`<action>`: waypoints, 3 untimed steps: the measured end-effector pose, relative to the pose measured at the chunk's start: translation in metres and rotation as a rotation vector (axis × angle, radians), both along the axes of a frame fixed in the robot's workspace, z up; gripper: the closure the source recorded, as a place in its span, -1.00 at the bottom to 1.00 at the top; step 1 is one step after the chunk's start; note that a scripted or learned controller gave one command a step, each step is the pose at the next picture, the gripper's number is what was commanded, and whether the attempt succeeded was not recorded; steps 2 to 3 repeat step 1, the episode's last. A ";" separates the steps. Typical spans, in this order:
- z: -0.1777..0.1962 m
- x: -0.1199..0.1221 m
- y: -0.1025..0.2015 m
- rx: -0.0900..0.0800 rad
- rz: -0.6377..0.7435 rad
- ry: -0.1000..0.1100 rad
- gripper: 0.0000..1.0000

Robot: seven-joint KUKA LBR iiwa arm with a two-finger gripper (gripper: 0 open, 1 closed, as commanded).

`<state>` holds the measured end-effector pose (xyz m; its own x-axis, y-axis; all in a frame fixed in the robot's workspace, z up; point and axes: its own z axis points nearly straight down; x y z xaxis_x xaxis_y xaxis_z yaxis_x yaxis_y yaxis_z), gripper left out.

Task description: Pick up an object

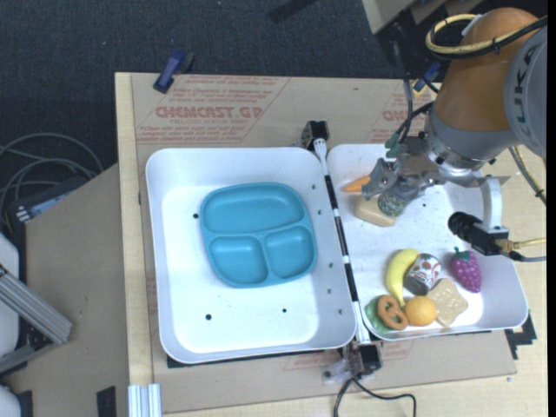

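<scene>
My gripper [390, 188] hangs low over the upper left of the right bin [499, 233]. Directly beneath it lies a beige wedge-shaped piece [374, 213], and a small orange carrot [354, 183] rests just to its left. A greenish item [393, 203] shows at the gripper's tip, and I cannot make out whether it is gripped. Toward the bin's front lie a banana [399, 272], a small can [424, 273], purple grapes [467, 270], an orange [420, 311], a cracker [448, 301] and a pretzel [388, 311].
The left bin [174, 259] holds a blue divided plate [258, 233]. A black divider rail [339, 233] runs between the bins. A black part of the arm [473, 230] juts over the right bin's middle. Cables lie off the bench at the left.
</scene>
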<state>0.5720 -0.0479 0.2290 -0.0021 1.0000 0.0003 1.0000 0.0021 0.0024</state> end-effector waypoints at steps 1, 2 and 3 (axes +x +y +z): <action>-0.026 0.006 0.050 0.001 -0.001 0.005 1.00; -0.026 0.006 0.050 0.001 -0.001 0.005 1.00; -0.026 0.006 0.050 0.001 -0.001 0.005 1.00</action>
